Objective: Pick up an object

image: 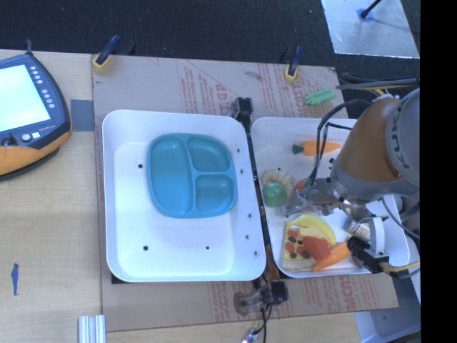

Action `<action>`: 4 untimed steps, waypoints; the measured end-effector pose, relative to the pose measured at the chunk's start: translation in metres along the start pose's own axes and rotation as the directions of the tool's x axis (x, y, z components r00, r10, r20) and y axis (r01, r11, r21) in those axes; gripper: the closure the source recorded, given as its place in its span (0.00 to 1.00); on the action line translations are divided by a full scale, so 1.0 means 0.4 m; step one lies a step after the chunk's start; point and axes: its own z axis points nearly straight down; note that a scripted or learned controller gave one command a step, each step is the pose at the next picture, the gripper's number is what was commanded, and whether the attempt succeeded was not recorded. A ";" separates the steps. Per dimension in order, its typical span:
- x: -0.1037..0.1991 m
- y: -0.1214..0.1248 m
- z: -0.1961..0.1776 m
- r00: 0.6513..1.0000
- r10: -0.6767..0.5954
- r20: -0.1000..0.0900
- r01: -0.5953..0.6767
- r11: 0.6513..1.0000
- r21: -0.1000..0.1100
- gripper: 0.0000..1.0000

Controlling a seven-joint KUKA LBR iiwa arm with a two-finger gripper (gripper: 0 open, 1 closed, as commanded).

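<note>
The right bin (275,138) holds several toy foods: a green ball (273,194), a small carrot (316,147) at the back, a yellow banana-like piece (312,224), a red piece (316,247) and an orange carrot (333,256) at the front. My gripper (305,200) reaches down from the right into the middle of this bin, just right of the green ball and above the yellow piece. The arm's orange band (371,145) and wrist cover the bin's right part.
The left bin (121,191) carries a blue divided plate (191,174). A green toy (320,96) lies on the cardboard behind the right bin. A teach pendant (28,113) sits at the far left of the bench. Clamps (106,52) hold the cardboard.
</note>
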 end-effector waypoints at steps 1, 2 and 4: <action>0.022 -0.066 0.025 1.000 0.003 -0.001 -0.003 1.000 -0.003 0.00; 0.019 -0.063 -0.001 1.000 -0.001 0.000 0.001 1.000 -0.005 1.00; 0.010 -0.098 0.016 1.000 0.003 0.001 -0.003 1.000 -0.015 0.00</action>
